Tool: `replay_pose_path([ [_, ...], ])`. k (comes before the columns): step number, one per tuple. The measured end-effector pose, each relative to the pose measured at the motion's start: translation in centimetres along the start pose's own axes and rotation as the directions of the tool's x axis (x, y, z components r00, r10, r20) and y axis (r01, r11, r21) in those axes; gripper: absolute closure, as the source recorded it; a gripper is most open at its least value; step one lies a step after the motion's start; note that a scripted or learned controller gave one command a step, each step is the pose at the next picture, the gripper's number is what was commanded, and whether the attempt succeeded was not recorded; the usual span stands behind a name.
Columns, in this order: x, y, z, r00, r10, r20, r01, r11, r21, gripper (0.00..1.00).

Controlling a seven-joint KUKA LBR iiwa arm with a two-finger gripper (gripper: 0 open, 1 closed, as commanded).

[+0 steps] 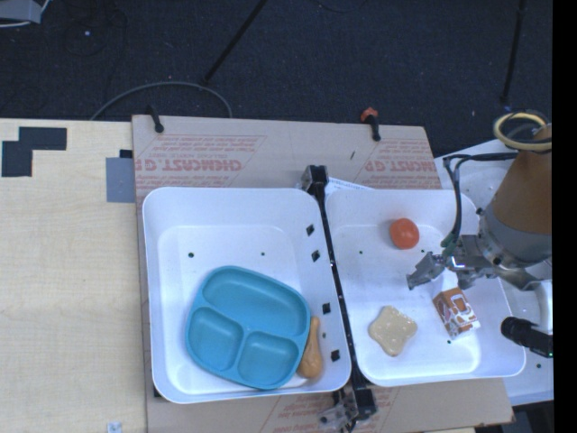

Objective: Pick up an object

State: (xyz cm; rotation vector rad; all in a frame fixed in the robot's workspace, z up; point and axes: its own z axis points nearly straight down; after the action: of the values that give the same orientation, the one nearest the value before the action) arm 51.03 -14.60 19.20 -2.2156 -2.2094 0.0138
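In the right bin (469,363) lie three things: an orange-red ball (405,233) towards the back, a beige slice of bread (392,330) near the front, and a small orange and white carton (455,312) at the right. My gripper (444,276) reaches in from the right and hangs between the ball and the carton, just above the carton's top end. Its dark fingers stand spread, open, with nothing between them. One fingertip (416,280) points left over bare bin floor.
The left bin (162,242) holds a blue divided plate (248,326) and a tan, carrot-shaped piece (311,350) against the black divider (329,269). The arm's grey and orange body (527,197) covers the right bin's right rim. Cardboard lies under both bins.
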Motion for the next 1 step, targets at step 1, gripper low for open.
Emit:
replay_pose_path([
  [1,-0.02,0.30,-0.66,1.000,-0.002,0.003,0.002,1.000,-0.014,0.00],
])
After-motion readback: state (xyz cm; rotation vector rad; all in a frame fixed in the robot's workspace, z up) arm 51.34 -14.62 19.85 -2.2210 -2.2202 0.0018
